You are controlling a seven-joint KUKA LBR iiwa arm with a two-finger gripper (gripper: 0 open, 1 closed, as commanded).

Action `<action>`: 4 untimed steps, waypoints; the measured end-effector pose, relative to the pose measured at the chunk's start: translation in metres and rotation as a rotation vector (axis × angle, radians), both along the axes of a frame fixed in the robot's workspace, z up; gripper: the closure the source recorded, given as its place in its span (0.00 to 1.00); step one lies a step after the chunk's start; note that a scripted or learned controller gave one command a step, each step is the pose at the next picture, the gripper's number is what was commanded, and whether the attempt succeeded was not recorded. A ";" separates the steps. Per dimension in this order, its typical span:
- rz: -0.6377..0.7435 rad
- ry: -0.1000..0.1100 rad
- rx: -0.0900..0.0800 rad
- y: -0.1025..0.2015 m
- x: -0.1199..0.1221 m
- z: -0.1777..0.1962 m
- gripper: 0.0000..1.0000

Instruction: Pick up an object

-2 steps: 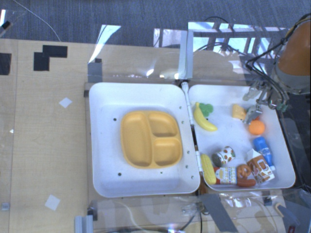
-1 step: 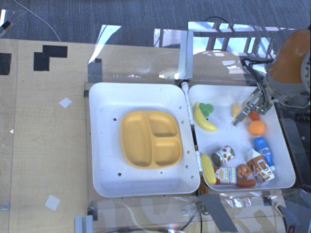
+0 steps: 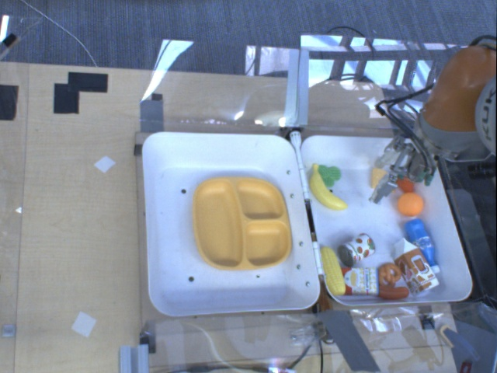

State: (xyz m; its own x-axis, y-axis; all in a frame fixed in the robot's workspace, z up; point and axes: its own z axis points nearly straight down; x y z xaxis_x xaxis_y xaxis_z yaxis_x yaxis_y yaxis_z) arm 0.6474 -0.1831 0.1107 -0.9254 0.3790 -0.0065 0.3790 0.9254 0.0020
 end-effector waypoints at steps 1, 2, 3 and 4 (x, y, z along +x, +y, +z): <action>-0.330 0.003 0.004 0.081 -0.022 0.014 0.00; -0.089 -0.004 0.001 0.088 -0.017 -0.023 0.00; -0.084 -0.015 0.000 0.089 -0.013 -0.011 1.00; -0.374 0.000 0.003 0.125 -0.024 0.074 1.00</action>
State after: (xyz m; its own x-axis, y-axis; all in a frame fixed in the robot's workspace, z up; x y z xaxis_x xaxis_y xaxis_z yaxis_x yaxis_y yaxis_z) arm 0.6233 -0.0584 0.1850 -0.7232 0.6906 -0.0052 0.6906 0.7232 0.0044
